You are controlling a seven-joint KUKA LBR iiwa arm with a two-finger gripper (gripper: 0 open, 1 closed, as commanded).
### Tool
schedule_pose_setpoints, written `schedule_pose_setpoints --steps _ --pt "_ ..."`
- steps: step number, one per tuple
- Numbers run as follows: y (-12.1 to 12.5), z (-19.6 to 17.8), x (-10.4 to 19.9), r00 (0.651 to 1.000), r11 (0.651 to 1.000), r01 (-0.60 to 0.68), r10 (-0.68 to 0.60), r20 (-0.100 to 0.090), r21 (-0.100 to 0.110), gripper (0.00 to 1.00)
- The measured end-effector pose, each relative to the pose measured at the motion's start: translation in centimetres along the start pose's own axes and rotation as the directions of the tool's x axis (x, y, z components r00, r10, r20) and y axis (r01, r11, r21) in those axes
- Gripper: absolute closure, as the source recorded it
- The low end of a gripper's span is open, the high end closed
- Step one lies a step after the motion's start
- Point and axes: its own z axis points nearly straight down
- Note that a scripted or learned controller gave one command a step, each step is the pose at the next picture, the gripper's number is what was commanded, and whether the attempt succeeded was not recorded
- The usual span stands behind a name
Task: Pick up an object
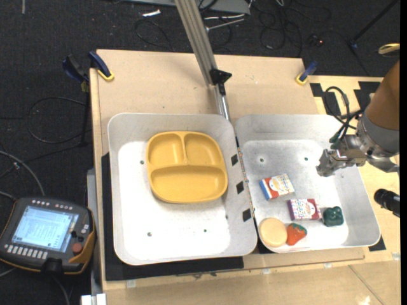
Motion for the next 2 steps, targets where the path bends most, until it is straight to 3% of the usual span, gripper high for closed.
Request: schedule_pose_setpoints --steps 1,2 --pt "0.1 -1.7 0.0 1.000 1.000 0.000 0.000 -0.002 0.003 1.00" --pt "2.3 -1.2 5.0 1.000 1.000 0.007 -0.007 -0.004 0.005 1.00"
